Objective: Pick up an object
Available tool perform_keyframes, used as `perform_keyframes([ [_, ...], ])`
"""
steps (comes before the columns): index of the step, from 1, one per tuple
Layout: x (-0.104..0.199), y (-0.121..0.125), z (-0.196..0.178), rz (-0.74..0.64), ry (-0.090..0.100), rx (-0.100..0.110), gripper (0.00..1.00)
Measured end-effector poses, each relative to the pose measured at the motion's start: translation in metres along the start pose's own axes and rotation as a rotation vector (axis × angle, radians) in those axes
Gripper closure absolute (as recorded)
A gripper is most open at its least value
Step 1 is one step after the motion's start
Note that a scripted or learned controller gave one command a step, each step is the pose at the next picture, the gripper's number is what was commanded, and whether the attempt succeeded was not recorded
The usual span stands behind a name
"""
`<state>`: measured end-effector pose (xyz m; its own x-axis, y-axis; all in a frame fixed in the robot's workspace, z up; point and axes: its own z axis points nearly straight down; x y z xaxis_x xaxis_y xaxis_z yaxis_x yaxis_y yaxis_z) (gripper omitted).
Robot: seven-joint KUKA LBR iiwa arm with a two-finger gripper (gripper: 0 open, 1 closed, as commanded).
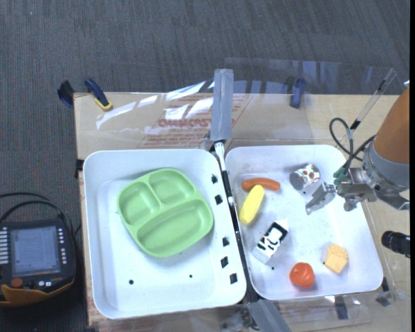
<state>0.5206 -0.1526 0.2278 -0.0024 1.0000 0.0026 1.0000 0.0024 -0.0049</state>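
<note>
Small can (305,177): sitting toward the far side of the right bin (373,272), resting on the bin floor and not being gripped by anything. Lying just beside the gripper (318,200), and so looking like the likeliest pick. Standing apart from its neighbours, leaving room around it for a grasp. Showing white with red markings; being too small to judge as upright or tipped.

Reaching in over the bin's right wall, with the gripper hanging low, just to the near side of the small can. Carrying nothing visible. Being seen at too slight a size and too slanted an angle to tell whether released or clenched.

Sharing the same bin: orange sausage (261,184) and yellow banana (252,205) lying close together by the left wall, black-and-white carton (271,241) nearer the middle, red tomato (302,274) and orange block (336,259) along the near side. Lying scattered, probably to offer separate targets.

Left bin (97,185): holding a green divided plate (166,211) lying flat, well apart from the arm and playing no part.

Judging ahead: needing centring over the small can before closing; risking a nudge or a roll.
</note>
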Motion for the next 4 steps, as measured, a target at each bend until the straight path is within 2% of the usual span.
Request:
perform_keyframes([
  [1,0.04,0.053,0.111,-0.067,0.0,0.001,0.0],
  [2,0.068,-0.016,0.142,-0.233,0.0,0.002,0.0],
  [3,0.067,-0.016,0.133,-0.228,0.002,0.003,1.0],
  [4,0.114,0.051,0.042,-0.225,-0.002,-0.001,1.0],
])
